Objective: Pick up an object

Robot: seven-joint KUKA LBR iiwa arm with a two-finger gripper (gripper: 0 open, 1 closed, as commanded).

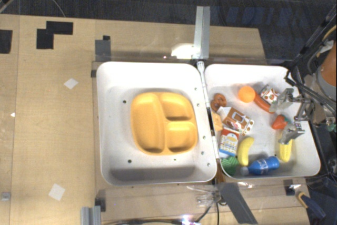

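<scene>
Nothing lifted yet. Gripper [293, 123] low at the right bin's [263, 72] right side, fingers apart, straddling nothing, just beside a small red toy [278, 123] and a yellow banana [285, 151]. Yellow divided tray [163, 122] alone in left bin [113, 113]. Grasp and lift remaining.

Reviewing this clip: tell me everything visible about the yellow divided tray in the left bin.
The yellow tray looks like smooth moulded plastic, roughly square with rounded corners. It has three compartments: one long one along its left side and two smaller ones stacked on its right. It lies flat and right side up, near the middle of the left bin, resting on the bin floor. No object sits in its compartments, and it touches no other item; the arm is over the other bin.
</scene>
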